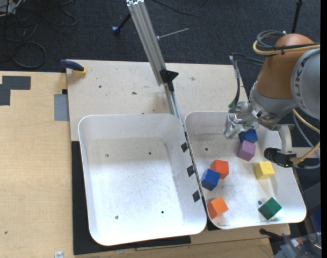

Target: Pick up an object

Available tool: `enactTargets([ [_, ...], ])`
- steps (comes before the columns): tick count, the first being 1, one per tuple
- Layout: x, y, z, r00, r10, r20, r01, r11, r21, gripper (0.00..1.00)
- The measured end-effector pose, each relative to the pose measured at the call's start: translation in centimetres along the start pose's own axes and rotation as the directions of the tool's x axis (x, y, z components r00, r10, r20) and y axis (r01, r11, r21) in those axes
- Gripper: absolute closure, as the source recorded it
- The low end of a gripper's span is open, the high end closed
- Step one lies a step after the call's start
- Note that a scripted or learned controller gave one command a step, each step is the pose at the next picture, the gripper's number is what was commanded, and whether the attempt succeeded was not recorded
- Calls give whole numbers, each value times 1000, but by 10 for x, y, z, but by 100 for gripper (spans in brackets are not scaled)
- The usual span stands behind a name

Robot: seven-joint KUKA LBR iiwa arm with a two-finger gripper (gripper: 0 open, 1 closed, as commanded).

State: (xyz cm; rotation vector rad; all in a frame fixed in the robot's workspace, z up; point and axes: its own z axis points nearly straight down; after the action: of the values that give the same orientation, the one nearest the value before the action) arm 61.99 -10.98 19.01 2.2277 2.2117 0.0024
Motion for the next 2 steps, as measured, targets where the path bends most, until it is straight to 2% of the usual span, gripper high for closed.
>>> enactTargets([
  [1, -2, 1, -45, 1000, -6, 0, 6, 1000, 0, 100],
  [2, 40, -7, -43, 1000, -10, -3, 10, 1000, 7, 100],
])
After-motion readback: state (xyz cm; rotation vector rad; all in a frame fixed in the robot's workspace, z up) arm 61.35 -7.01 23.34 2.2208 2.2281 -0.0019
